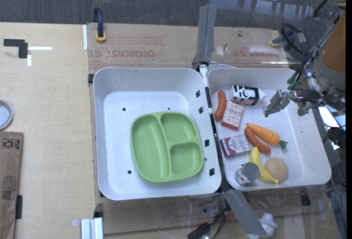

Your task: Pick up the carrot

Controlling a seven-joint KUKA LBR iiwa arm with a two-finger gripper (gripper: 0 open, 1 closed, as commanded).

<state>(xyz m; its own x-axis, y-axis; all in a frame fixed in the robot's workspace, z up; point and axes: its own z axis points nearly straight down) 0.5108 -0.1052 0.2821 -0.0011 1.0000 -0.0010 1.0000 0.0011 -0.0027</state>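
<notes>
The carrot lies in the right bin, a little below and to the left of the gripper, apart from it and untouched. The jaws hang over the upper right part of that bin with nothing visible between them; whether they stand open or closed cannot be told from this slant.

The carrot is orange, tapered, with a small green stub at its right end, and it lies nearly level with the tip pointing left. Just below it and touching along its lower side is a red-brown sausage. Left of that pair lies a small red carton, and above that a pale patterned box beside a second orange-red sausage. A black-and-white carton sits near the bin's top edge. Along the bottom are a yellow banana, a tan round item and a metal can.

The left bin holds a green divided plate. Both bins rest on the wooden desk.
</notes>
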